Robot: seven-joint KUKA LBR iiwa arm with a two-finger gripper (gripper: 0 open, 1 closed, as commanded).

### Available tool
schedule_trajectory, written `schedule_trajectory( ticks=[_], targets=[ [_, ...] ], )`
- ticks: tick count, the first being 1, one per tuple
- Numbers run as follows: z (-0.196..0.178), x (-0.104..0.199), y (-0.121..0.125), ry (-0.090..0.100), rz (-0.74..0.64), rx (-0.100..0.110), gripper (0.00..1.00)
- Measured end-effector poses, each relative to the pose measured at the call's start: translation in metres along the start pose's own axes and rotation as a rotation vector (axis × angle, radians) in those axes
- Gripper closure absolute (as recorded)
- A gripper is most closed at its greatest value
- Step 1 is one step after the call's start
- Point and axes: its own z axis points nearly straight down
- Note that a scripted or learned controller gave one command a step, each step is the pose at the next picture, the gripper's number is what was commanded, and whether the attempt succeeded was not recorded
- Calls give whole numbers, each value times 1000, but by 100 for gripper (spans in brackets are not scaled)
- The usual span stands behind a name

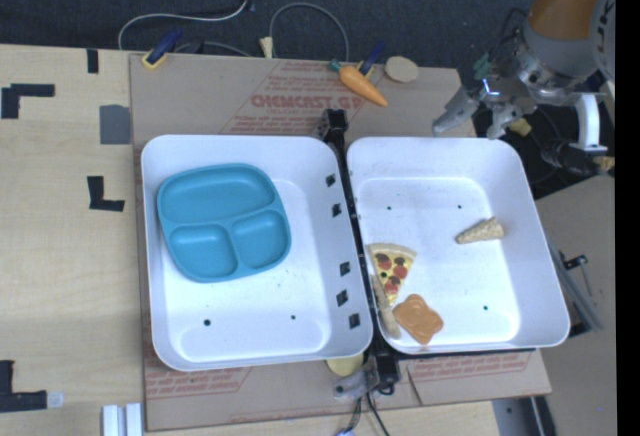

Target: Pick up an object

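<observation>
The right bin holds a pizza slice near its left wall. An orange-brown chunk lies just in front of the slice, and a beige wedge sits toward the right. In the left bin lies a blue divided plate. My gripper hangs above the back rim of the right bin, behind the bin's floor. Its fingers are spread and open, with nothing between them. It is well away from all the objects.
A toy carrot and a round beige piece lie on the cardboard behind the bins. A yellowish item pokes out under the front edge between the bins. Cables run across the back. The arm comes in at the top right.
</observation>
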Motion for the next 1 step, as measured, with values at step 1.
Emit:
schedule_trajectory(
  ticks=[1],
  targets=[
    [189,53,-8,-3,-2,-1,0]
  ],
)
